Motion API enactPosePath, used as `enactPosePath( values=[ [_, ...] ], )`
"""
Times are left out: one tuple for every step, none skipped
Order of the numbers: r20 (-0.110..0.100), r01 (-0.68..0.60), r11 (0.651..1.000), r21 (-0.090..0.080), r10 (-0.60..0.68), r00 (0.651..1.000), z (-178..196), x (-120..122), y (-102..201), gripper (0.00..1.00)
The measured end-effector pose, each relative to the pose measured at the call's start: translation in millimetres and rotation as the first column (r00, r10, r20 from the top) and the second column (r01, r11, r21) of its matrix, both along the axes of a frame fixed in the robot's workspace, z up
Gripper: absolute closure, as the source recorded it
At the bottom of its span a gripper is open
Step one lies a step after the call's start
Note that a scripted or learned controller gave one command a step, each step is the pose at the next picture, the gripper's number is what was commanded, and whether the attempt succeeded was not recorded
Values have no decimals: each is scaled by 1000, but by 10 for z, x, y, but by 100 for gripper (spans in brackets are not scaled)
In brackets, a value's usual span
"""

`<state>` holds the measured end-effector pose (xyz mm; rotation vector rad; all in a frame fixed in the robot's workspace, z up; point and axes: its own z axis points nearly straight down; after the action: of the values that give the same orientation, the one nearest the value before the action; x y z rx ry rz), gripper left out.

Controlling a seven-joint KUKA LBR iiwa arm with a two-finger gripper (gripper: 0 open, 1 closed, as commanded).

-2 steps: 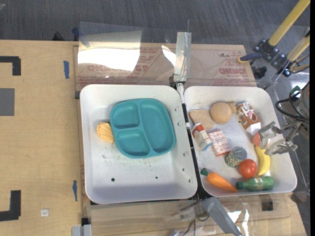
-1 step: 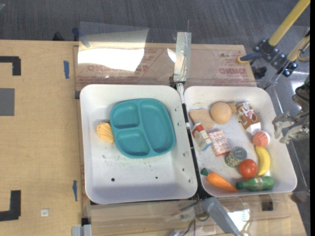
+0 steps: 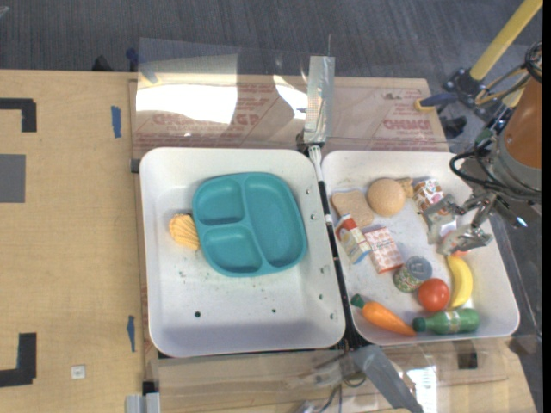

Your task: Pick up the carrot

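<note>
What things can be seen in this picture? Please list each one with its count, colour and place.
bin: 1, white, left
bin: 1, white, right
tray: 1, teal, three sections, left bin
shell: 1, yellow-orange, beside the tray's left edge
carrot: 1, orange, right bin, front
tomato: 1, red, right bin
banana: 1, yellow, right bin
bottle: 1, green, right bin, front
bun: 1, tan, right bin, back
can: 1, grey top, right bin
packets: 2, red and white, right bin
tool: 1, grey, over the right bin
</note>
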<state>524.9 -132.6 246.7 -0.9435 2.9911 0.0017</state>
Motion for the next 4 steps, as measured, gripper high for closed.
enactPosePath(
  values=[
    [5, 139, 990, 1, -139, 990, 239, 281, 621, 100],
    [0, -174, 985, -2, 174, 985, 246, -346, 897, 100],
    [11, -126, 992, -9, 126, 992, 2196, -227, 206, 100],
    [-8, -121, 993, 3, 122, 993, 1058, 193, 986, 100]
  ],
)
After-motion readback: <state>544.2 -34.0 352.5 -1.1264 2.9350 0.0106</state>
